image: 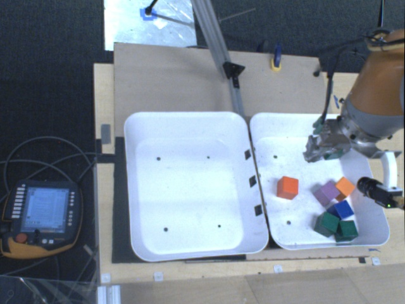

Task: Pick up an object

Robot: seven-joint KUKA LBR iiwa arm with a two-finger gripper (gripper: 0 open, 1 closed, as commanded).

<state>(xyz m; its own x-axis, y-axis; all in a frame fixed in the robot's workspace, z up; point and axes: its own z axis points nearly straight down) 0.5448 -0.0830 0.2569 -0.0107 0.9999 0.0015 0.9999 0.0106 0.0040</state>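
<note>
Dark carpet surrounds the tan surface (pixel 177 81), on which two white bins are set side by side. Nothing is seen lying in the left bin (pixel 190 122); the right bin (pixel 278 145) holds the blocks. The pincer (pixel 319 149) is held above the right bin's upper part, nothing gripped; its closure cannot be told. The orange cube (pixel 287 187), standing apart, is judged the easiest pick; the clustered purple block (pixel 327 193) is best avoided.
</note>
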